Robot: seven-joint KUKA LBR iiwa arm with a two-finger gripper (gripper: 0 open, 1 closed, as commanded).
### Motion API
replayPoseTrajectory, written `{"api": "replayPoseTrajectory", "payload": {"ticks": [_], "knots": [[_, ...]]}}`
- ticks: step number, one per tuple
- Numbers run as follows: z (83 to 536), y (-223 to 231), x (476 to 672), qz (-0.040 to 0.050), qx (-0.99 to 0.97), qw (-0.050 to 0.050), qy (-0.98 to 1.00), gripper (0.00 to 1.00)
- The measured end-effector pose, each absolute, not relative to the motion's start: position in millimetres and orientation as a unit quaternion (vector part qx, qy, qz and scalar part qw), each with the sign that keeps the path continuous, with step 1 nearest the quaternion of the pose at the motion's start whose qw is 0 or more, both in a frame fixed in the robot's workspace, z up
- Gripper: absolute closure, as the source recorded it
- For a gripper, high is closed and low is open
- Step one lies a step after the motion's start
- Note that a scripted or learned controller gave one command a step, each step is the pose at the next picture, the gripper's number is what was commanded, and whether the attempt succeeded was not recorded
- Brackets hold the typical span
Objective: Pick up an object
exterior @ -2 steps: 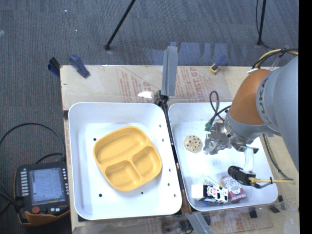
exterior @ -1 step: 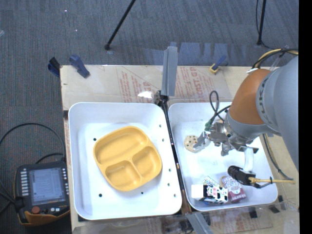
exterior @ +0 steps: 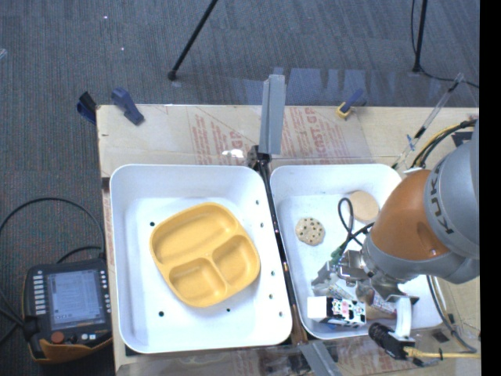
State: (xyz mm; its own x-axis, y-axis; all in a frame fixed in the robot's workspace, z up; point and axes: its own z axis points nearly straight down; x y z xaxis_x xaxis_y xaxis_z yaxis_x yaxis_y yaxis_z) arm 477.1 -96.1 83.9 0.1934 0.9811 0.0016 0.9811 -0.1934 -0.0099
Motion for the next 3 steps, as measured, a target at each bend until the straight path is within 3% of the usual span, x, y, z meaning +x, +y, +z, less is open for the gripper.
{"api": "replayPoseTrajectory", "payload": {"ticks": [1, 2, 3], "knots": [[84.1, -94.3, 526.2, 0.0021, -0.734, 0.003, -0.679, 0.0], [84.4, -102.3, 603.3, 0.0019, -0.722, 0.002, -0.692, 0.0], [84.7, -94.1, 643.5, 0.002, -0.782, 0.002, -0.623, 0.0]]}}
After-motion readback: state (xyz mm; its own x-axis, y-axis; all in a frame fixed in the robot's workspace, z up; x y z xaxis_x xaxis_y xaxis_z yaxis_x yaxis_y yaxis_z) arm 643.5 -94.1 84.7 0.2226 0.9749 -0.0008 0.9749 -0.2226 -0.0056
